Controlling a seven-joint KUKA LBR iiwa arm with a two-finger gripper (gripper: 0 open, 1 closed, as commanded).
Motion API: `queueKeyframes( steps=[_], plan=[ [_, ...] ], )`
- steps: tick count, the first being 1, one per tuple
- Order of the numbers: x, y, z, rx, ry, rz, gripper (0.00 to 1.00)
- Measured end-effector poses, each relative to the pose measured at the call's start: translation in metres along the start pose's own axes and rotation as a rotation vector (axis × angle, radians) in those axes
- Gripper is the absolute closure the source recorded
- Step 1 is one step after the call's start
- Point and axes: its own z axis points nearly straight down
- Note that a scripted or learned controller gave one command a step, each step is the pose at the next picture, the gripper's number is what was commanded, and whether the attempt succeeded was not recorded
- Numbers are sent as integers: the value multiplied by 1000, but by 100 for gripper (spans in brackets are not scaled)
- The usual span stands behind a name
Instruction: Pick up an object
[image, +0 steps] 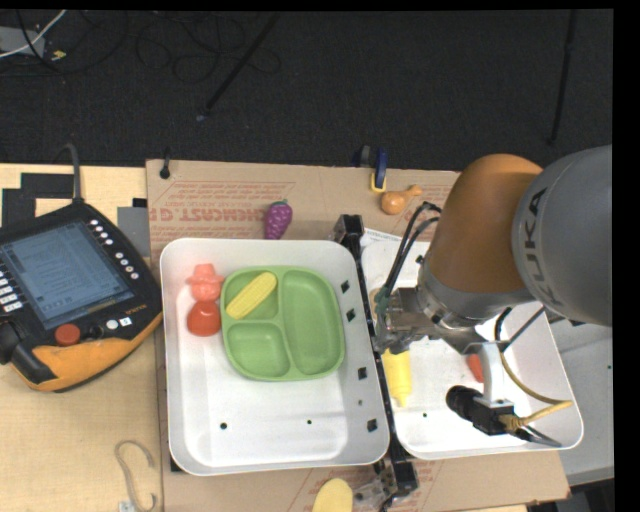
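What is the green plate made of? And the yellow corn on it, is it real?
The green plate looks like moulded plastic: one even colour, a soft sheen, rounded edges and three pressed-in compartments. The yellow corn, lying in the upper left compartment, looks like a toy, probably plastic or rubber: its colour is flat and bright and its surface smooth. The view is too coarse to be sure.

Red lettering is printed on the cardboard sheet (225, 207) behind the left bin, seen upside down and too blurred to be read surely. Part of the white "KUKA" mark is seen on the grey arm (565, 235).
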Motion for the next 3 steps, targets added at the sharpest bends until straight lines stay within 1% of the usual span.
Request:
queueKeyframes(
  steps=[1, 2, 3],
  plan=[
    [11, -15, -6, 1, 0, 0, 100],
    [3, -11, -11, -1, -1, 1, 100],
    [2, -3, -13, -2, -1, 0, 100]
  ],
)
